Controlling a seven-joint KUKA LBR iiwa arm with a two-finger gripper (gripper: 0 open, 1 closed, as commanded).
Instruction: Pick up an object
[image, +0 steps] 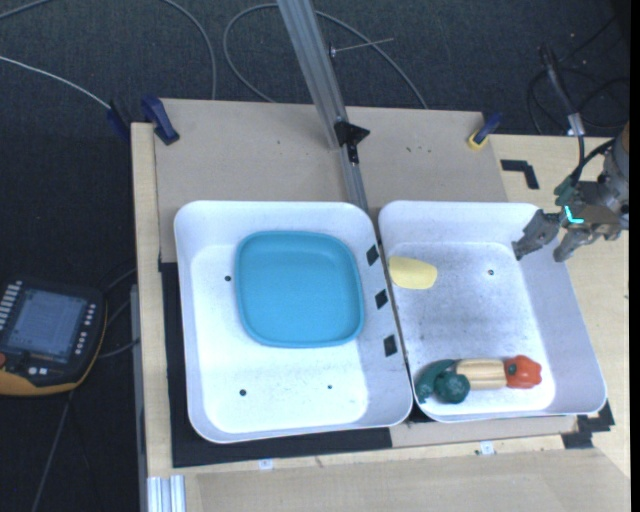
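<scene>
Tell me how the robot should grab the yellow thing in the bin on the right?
Probably straight from above, across its short width. The yellow thing lies flat, longer left to right, so the narrow front-to-back span suits the fingers best. It rests near the right bin's left wall, so closing front to back keeps the fingers off that wall. The open gripper is at the bin's far right edge.

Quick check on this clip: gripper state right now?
Gripper: open, holding nothing, fingers spread above the right bin's upper right rim.
</scene>
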